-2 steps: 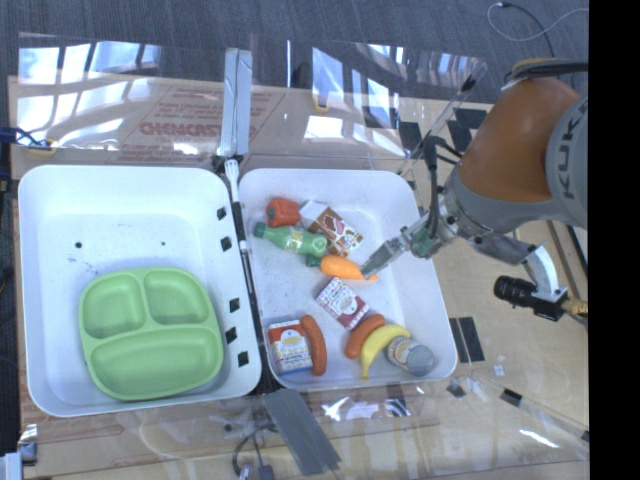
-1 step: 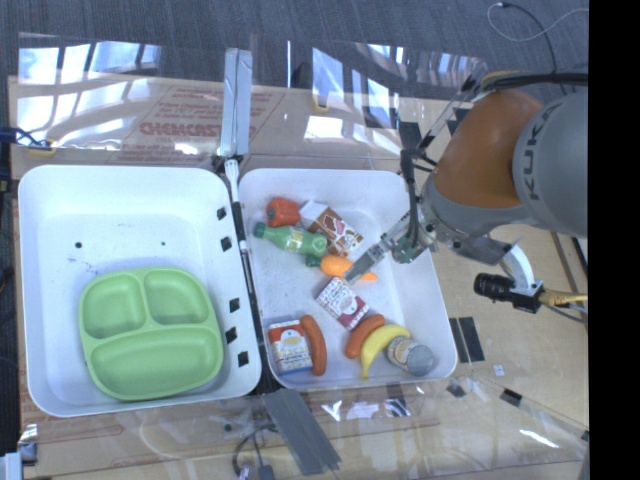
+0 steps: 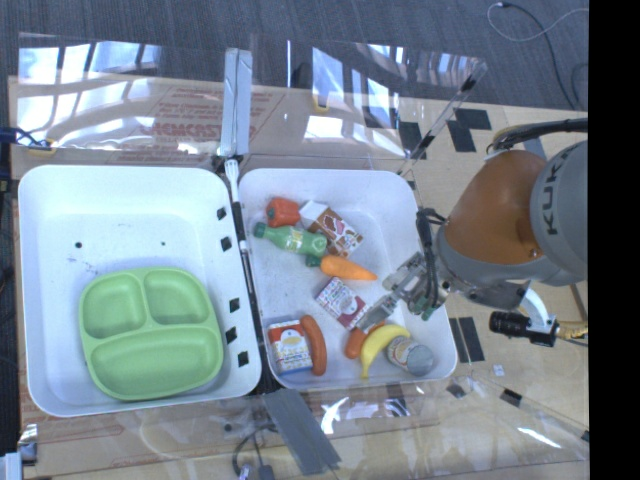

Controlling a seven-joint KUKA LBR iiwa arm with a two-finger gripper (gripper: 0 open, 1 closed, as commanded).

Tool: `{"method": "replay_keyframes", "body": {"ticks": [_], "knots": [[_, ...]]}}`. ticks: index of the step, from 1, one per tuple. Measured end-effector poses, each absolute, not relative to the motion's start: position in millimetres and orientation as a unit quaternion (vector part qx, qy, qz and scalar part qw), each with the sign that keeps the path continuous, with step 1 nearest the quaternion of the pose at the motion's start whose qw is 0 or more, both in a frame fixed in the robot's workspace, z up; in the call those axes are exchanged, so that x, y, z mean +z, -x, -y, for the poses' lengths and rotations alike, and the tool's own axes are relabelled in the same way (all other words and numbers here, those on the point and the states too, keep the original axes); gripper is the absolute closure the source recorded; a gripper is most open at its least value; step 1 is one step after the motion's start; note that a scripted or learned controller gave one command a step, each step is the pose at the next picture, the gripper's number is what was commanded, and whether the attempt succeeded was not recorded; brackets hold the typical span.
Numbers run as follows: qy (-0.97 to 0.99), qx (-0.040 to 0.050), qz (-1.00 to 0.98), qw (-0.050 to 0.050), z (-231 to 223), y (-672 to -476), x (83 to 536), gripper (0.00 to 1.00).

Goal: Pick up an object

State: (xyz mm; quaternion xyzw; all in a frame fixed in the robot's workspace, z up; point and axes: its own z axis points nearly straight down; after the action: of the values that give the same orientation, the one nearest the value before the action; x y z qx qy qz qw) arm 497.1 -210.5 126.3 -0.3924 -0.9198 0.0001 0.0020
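- Here, in the camera view, the arm (image 3: 520, 228) reaches in from 3 o'clock, and its pincer (image 3: 385, 308) hangs over the right bin (image 3: 400, 193), low at about 4 o'clock of that bin.
- The pincer's state I cannot tell; the metal parts blur together above the toys.
- The banana (image 3: 378, 344) lies just below the pincer, near the bin's 5 o'clock corner, touching a small orange piece (image 3: 354, 343) at its 9 o'clock and a grey can (image 3: 413, 358) at its 3 o'clock.
- Nearby sit a red packet (image 3: 339, 299), a carrot (image 3: 346, 268), a green bottle (image 3: 290, 239), a tomato (image 3: 283, 211), a carton (image 3: 334, 228), a sausage (image 3: 316, 344) and a small box (image 3: 289, 346).
- The left bin (image 3: 60, 208) holds a green tray (image 3: 150, 333).
- The banana is probably the nearest target: likely light, stiff plastic, smooth and curved, so it may slip or roll. I would grip across its thick middle, jaws straddling the curve, clear of the can.
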Motion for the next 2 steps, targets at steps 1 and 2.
{"method": "replay_keyframes", "body": {"ticks": [1, 2], "knots": [[0.359, 0.0001, 0.933, -0.001, 210, -606.5, 94, 0.0], [0.357, 0.0005, 0.934, -0.004, 210, -608.2, 106, 1.0]]}}
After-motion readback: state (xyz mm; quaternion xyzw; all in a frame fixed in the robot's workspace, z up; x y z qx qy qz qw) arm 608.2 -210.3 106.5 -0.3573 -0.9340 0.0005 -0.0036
